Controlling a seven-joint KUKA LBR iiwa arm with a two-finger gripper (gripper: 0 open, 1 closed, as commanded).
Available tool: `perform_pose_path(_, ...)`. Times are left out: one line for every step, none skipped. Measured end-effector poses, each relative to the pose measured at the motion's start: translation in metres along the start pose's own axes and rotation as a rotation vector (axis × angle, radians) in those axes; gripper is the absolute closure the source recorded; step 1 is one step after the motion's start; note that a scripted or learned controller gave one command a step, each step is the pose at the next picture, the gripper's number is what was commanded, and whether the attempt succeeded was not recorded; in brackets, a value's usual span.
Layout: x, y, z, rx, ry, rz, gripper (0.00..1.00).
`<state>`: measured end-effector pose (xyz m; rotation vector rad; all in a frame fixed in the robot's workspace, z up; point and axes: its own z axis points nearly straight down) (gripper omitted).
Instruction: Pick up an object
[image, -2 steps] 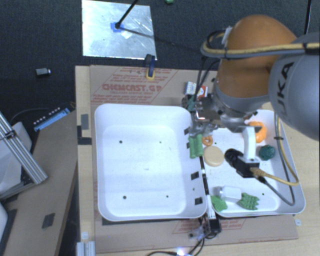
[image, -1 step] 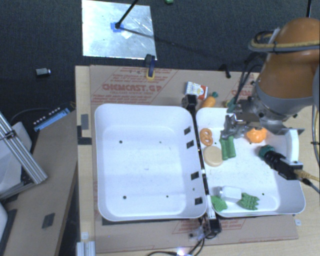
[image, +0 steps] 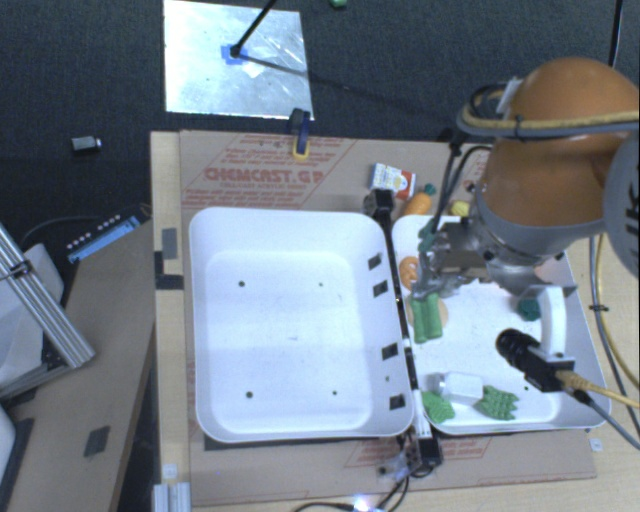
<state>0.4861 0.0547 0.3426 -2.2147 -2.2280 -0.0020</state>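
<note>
- Grey KUKA arm with wide orange band reaches in from the right, over the right shallow white plastic bin.
- Two-finger gripper hangs low over that bin's left part, close to the divider between the bins; whether it is released or clenched: cannot tell, wrist hardware blocks it.
- Nothing visibly clamped in the tool.
- Green rectangular block lies in the right bin directly beneath/just below the gripper; contact unclear.
- Small orange round item sits just left of the gripper, near the bin's left wall.
- Orange carrot-like piece at the bin's far left corner, next to a white-and-red small package on the rim area.
- Small yellow item near the far edge, partly hidden by the arm.
- Clear/white small bottle-like object lies near the front of the right bin.
- Green leafy toy piece at front left corner; second green bumpy toy just right of the bottle.
- Teal small item beside a white curved part right of the gripper.
- Black cylindrical fitting with yellow cable crosses over the bin's right front.
- Left shallow white plastic bin sits just beside the right one, on a brown cardboard sheet.
</note>
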Motion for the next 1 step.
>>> perform_pose_path(-0.0485,0.0102,0.0291,0.000,-0.001,0.008,1.00)
